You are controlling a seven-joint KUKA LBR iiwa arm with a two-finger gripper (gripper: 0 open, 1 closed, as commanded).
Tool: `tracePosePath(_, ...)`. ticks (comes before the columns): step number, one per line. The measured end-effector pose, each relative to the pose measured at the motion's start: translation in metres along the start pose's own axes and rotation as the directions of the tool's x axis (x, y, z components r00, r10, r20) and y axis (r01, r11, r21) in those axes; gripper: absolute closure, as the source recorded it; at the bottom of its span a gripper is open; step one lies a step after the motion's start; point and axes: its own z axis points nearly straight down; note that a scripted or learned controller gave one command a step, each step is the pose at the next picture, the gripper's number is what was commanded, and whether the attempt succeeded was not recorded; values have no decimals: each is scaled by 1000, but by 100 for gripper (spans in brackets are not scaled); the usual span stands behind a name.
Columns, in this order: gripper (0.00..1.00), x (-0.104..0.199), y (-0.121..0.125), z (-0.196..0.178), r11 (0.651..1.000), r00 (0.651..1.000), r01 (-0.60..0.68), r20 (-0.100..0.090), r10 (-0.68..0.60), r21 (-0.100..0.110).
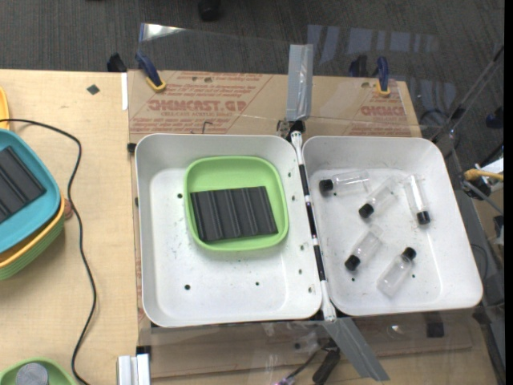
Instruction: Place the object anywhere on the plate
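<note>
Vials (pixel 374 200), five clear ones with black caps, are lying scattered in the right bin (pixel 455 291): one near its back left corner, two near the back right, and two toward the front edge, all apart from each other. Any of them can be the object for this task. The green plate (pixel 232 172) is sitting in the left bin (pixel 160 287), toward its back edge, and a dark ribbed insert (pixel 235 213) is covering most of its floor. No vial is resting on the plate. About the tool, I cannot tell if it is open or closed, so I am not guessing. I am judging that the task is standing at its first step, the pick, with nothing done yet. For the next move I am thinking the arm needs to come down over one vial that has free space around it, perhaps the one at the back left corner, close across its narrow body, then carry it over the divider between the bins
</note>
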Motion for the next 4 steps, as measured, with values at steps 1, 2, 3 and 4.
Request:
tracePosePath(1, 0, -11, -3, 0, 1000, 1000, -2, 1, 2, 0)
tracePosePath(2, 0, -25, -6, -5, 1000, 1000, -1, 0, 1, 0)
tracePosePath(3, 0, -25, -6, -1, 1000, 1000, -3, 0, 3, 0)
tracePosePath(4, 0, -25, -6, 7, 1000, 1000, -3, 1, 3, 1)
